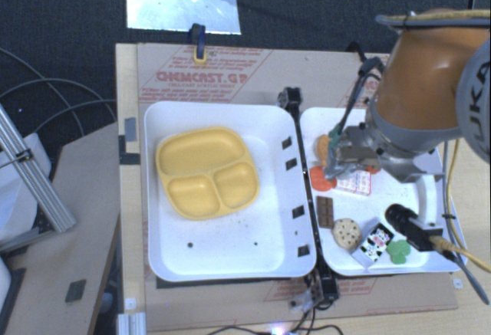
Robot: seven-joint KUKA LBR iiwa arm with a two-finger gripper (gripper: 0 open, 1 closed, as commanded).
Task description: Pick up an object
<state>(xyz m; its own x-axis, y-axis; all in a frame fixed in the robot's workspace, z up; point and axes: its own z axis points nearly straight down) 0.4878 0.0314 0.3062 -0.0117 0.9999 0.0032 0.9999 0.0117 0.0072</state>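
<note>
Two white bins sit side by side on the worktop [230, 69]. The left bin [222, 249] holds a yellow divided tray [207, 171]. The right bin [430, 261] holds small toys: a round cookie [347, 233], a brown chocolate bar [325, 211], a green piece [399, 251] and a black-and-white cow block [375, 242]. The hand [337, 170] is low over this bin's upper left; whether it grips anything cannot be told.
</note>
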